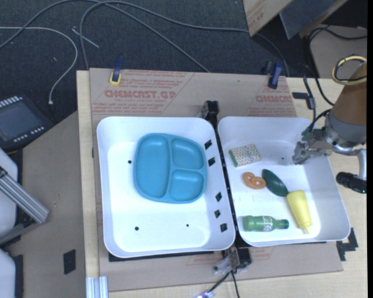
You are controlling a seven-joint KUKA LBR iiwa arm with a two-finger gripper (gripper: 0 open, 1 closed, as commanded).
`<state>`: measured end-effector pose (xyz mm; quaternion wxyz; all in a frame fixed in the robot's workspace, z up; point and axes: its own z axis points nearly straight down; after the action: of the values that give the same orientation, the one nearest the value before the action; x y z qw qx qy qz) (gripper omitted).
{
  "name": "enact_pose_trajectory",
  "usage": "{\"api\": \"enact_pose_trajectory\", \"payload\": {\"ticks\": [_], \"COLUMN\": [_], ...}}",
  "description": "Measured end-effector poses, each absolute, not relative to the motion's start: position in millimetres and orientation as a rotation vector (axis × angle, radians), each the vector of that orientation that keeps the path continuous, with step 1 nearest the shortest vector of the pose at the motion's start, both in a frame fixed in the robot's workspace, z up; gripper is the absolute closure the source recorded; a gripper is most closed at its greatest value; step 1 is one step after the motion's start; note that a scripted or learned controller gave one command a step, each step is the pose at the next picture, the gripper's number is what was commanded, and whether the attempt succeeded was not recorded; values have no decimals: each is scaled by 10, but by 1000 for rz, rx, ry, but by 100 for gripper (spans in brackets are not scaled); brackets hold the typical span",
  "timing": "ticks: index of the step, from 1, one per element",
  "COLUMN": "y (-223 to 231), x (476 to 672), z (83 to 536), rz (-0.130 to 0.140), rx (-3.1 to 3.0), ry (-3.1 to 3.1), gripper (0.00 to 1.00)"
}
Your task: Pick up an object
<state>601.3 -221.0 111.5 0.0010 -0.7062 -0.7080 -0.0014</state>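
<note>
The right bin (274, 131) holds several small objects. A speckled green-and-white block (245, 155) lies near its middle. Below it sit an orange pretzel-shaped piece (254, 181) and a dark green oval object (275, 183). A yellow bottle (300, 209) lies toward the front right, and a green bottle (263, 223) lies on its side along the front. My gripper (304, 151) hangs over the bin's right part, above and to the right of the dark green object, apart from all the objects. Nothing shows in its grasp.
The left bin (116, 221) holds a blue divided plate (169, 169). Black clips line the seam between the bins (217, 174). Cables run across the dark floor at the back, and a cardboard box (262, 14) stands at the top right.
</note>
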Motion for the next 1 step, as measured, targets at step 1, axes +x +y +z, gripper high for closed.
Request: {"api": "enact_pose_trajectory", "payload": {"ticks": [1], "y": [-2193], "x": [5965], "z": [1581], "rz": [-5], "rx": [-2224], "ry": [-2226], "gripper": [100]}}
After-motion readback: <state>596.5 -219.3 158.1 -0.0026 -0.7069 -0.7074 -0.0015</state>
